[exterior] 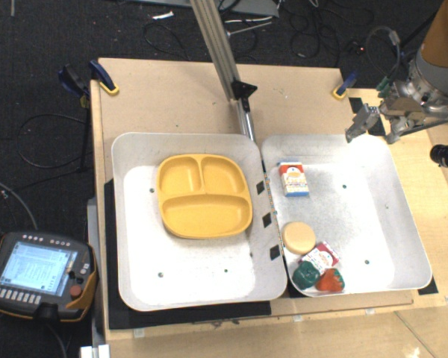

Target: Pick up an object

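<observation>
Grey casing and a lit screen mark the teach pendant (39, 273) at the far left, lying on the dark floor off the bench; I cannot read what its screen shows. Moving right, the left bin (134, 274) holds a yellow divided plate (205, 195) with three compartments, sitting in the upper middle of the bin with bare white floor all around it, most of it toward the near edge. A slanted metal pole (220, 39) comes down from the top and ends above the seam where the two bins meet. Across that seam, in the right bin (388, 200), I see a small carton (293, 180) with orange, white and blue print near the left wall; its lettering is too small for me to read. Below it a tan round disc (299, 237) lies just above a tight cluster in the near left corner: a red-and-white packet (322, 257), a dark green piece (307, 274) and a red piece (331, 280), crowded against the rim. The middle and right of this bin give open room. At the far right the gripper (373, 127) hovers over the bin's upper right rim, well apart from all the objects, its fingers spread and holding nothing.
</observation>
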### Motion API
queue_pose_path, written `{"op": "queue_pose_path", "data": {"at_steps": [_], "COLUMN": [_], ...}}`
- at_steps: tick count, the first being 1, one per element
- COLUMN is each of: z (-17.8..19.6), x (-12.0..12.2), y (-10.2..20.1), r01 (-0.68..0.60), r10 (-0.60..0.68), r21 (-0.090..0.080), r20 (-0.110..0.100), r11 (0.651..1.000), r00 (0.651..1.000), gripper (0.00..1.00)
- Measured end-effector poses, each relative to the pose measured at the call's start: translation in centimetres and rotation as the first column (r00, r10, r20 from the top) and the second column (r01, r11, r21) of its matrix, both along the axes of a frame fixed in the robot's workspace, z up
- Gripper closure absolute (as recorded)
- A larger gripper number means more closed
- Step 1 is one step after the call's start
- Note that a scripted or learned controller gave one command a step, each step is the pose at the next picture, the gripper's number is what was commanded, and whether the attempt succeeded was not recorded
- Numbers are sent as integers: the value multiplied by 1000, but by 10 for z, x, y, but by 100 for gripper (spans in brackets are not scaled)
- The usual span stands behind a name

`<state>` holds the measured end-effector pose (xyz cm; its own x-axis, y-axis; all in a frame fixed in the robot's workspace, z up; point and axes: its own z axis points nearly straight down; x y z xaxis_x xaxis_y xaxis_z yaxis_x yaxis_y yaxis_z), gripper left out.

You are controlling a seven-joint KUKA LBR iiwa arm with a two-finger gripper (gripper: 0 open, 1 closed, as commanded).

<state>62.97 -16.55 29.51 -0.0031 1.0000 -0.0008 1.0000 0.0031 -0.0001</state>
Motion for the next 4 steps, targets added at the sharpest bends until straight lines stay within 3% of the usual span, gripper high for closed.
{"op": "queue_pose_path", "data": {"at_steps": [1, 4], "z": [0, -179], "x": [0, 7], "y": [0, 2], "r01": [0, 0], "r10": [0, 0], "r21": [0, 2], "r20": [0, -6], "r11": [1000, 1000], "r00": [1000, 1000], "gripper": [0, 0]}}
